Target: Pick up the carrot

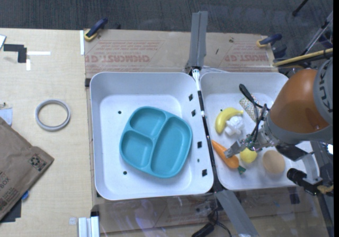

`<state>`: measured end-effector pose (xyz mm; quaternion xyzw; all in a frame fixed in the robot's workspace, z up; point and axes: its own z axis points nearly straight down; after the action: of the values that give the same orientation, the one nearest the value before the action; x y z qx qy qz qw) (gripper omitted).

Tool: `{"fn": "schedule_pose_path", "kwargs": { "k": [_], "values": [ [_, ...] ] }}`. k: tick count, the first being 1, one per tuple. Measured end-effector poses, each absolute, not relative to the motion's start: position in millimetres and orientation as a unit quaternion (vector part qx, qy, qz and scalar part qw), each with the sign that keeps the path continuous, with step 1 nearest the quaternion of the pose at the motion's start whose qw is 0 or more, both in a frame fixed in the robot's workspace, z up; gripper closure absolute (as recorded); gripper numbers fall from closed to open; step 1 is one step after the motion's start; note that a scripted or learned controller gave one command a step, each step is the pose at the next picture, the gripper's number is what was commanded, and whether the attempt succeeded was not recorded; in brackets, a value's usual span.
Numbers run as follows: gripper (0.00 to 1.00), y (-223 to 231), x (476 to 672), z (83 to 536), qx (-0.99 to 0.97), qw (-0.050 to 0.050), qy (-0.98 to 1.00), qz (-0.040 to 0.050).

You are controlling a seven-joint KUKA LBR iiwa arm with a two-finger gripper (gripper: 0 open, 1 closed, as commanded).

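Camera view: carrot (224, 155) lies diagonally, upper-left to lower-right, gripper (239, 150) over it, jaw state unclear.

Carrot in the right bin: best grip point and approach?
Grip the carrot mid-body, coming from above, fingers across its short width. It lies flat, slanting along the bin's left wall, with a lemon close at its lower end, so the sides look crowded.

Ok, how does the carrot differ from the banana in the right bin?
The carrot is orange, straight and tapered; the banana is yellow and curved. The carrot lies against the right bin's left wall toward the near edge; the banana sits farther back, beside a white object. The gripper is right at the carrot, while the banana lies apart from it. Both lie flat in the same bin.
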<state>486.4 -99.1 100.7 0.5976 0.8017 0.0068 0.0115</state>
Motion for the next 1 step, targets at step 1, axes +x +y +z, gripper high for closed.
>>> {"fn": "schedule_pose_path", "kwargs": {
  "k": [1],
  "values": [
    [0.00, -105.4, 485.5, 100.4, 0.451, 0.012, 0.892, 0.0045]
  ]
}}
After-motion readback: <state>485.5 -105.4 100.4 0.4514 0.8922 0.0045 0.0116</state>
